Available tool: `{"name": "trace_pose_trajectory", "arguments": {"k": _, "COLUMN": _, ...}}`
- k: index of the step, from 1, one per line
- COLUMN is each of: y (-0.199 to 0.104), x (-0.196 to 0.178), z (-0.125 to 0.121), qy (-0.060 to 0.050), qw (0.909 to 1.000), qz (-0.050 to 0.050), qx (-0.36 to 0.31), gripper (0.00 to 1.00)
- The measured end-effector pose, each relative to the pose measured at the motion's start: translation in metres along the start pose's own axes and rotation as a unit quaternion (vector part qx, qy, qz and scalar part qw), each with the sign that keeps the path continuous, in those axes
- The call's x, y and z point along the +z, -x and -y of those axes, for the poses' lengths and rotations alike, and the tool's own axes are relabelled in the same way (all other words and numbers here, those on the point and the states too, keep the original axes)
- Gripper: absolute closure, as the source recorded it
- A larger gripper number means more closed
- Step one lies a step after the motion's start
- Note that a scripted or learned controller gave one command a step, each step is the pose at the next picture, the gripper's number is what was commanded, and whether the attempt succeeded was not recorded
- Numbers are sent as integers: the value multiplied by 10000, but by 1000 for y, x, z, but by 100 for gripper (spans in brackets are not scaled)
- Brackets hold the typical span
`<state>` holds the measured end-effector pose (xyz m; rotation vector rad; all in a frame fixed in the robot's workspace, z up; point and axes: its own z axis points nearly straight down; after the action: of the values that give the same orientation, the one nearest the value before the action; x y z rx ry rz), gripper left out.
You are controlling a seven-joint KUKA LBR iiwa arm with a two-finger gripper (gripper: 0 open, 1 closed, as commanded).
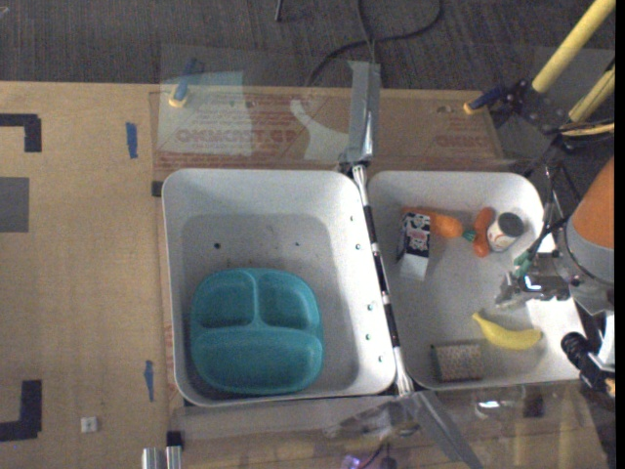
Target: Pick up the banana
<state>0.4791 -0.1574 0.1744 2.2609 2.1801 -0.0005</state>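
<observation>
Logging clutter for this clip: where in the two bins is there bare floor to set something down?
Left bin: bare floor above the teal tray, up to the far wall. Right bin: a bare patch between the milk carton and the grey block, left of the banana. Crowded along its far wall and around the gripper.

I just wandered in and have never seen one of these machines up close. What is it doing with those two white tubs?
A robot arm reaches in over the right bin, and its hand hovers just above a yellow banana lying near the bin's front. It is not holding the banana. The same bin has a small milk carton, a carrot, a cup and a grey sponge. The left bin holds a teal divided plate.
</observation>
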Motion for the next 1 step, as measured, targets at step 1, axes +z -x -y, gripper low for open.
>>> {"name": "trace_pose_trajectory", "arguments": {"k": 1, "y": 0, "x": 0, "z": 0, "qy": 0, "qw": 10000, "qz": 0, "qx": 0, "gripper": 0}}
